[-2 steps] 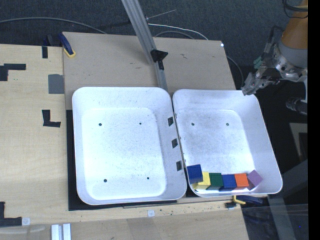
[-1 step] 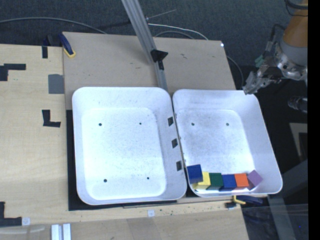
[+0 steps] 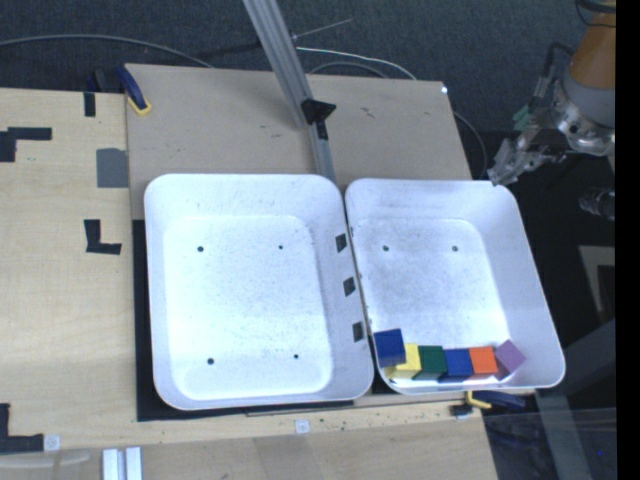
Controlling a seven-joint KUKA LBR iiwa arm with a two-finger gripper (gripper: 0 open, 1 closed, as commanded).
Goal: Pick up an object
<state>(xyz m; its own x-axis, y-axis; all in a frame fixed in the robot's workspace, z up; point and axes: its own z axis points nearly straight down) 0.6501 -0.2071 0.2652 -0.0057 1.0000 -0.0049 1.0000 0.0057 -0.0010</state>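
Blocks, small and cube-like, solid-coloured with matte faces, lined up along the near wall of the right bin point(image 3: 520, 230): blue block point(image 3: 388, 345) at the left end, sitting slightly farther in; yellow block point(image 3: 407, 365) touching it; green block point(image 3: 431, 359); a second blue block point(image 3: 458, 362); orange block point(image 3: 483, 360); purple block point(image 3: 510, 355) at the right end, turned at an angle in the bin's near right corner. Neighbours in the row touch or nearly touch. No lettering legible on any face.

Right bin: shallow white tray, rounded corners, floor finely speckled with dark marks.

Left bin point(image 3: 160, 268): same form and speckling, set just beside the right one, rims meeting.

Bench point(image 3: 60, 298): pale wood-grain board with black tape pieces.

Metal post point(image 3: 285, 53): ribbed, slanted, beyond the bins.

Gripper point(image 3: 503, 165): beyond the right bin's far right corner, outside its rim, well apart from the blocks; finger spread cannot be made out, nothing seen in it.
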